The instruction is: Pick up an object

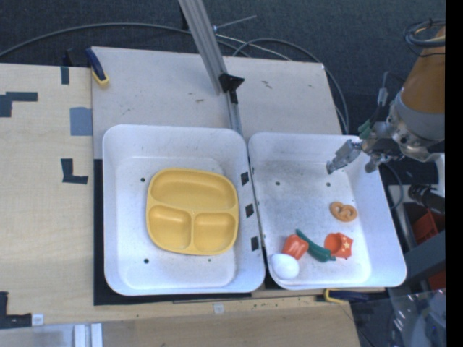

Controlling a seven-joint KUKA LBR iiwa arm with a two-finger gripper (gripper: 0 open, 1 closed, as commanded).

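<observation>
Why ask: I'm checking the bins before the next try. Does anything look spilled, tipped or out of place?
Nothing stands out. The yellow divided plate lies flat in the left bin. The pretzel, white egg and the other small toys sit near the front of the right bin. The gripper hovers above that bin.

One fixed camera looks down at a slant from above the table [181, 85], far enough back to take in both bins [116, 215] (side by side); the arm [423, 85] enters at the right.
</observation>
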